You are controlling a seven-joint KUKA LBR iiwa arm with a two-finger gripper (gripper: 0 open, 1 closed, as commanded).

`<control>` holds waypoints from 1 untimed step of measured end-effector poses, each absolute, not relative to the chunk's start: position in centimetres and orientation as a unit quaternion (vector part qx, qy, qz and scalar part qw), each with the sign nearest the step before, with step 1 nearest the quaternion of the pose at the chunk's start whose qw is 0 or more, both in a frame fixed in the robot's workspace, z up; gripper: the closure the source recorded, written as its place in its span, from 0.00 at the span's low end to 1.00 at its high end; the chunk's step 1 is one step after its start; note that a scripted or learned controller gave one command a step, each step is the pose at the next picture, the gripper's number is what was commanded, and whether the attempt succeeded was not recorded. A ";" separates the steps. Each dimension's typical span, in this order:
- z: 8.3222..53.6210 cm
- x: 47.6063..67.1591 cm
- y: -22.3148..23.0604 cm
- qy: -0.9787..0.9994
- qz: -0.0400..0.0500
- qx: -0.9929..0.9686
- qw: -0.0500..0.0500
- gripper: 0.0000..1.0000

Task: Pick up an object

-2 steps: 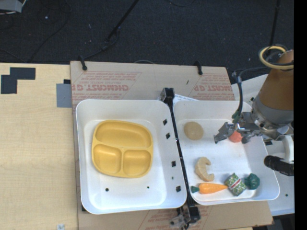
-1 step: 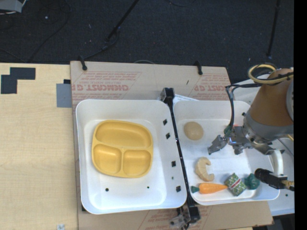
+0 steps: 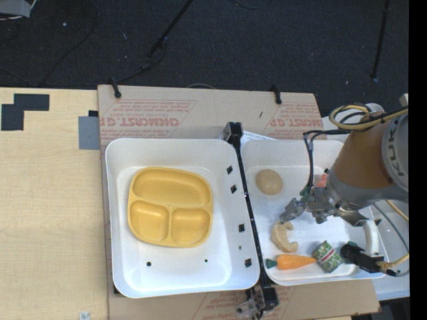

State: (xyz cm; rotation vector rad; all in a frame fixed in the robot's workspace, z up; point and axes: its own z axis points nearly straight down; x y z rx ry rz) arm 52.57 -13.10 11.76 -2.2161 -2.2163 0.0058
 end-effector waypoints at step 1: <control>13.0 52.6 -13.2 -0.706 0.001 -0.708 0.003 1.00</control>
